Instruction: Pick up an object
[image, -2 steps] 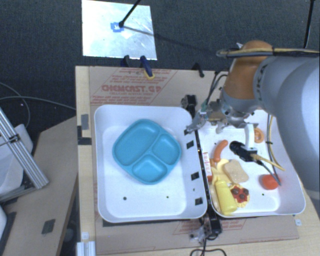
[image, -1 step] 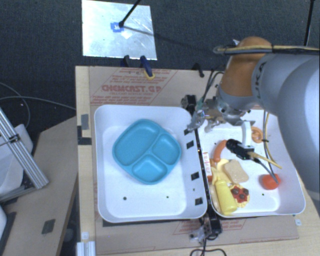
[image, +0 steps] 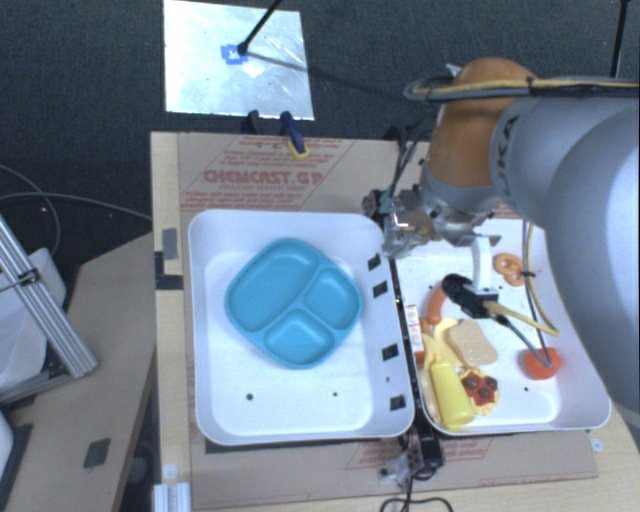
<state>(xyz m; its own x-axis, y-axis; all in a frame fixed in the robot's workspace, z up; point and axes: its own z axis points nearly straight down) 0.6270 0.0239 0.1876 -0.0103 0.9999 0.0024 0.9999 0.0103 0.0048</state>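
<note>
My gripper hangs low over the far left corner of the right bin, close to the divider between the bins, under the big grey arm. Several toy foods lie in that bin. An orange sausage and a tan bread slice sit just in front of the gripper. A yellow bottle and a small pizza slice lie nearer the front wall. A pretzel lies to the right at the back, and a red tomato rests at the right. Nothing shows held in the gripper.
The left bin holds a blue divided plate in its middle. Both bins rest on a cardboard sheet. A shiny metal sheet lies beyond the bench at the back.
</note>
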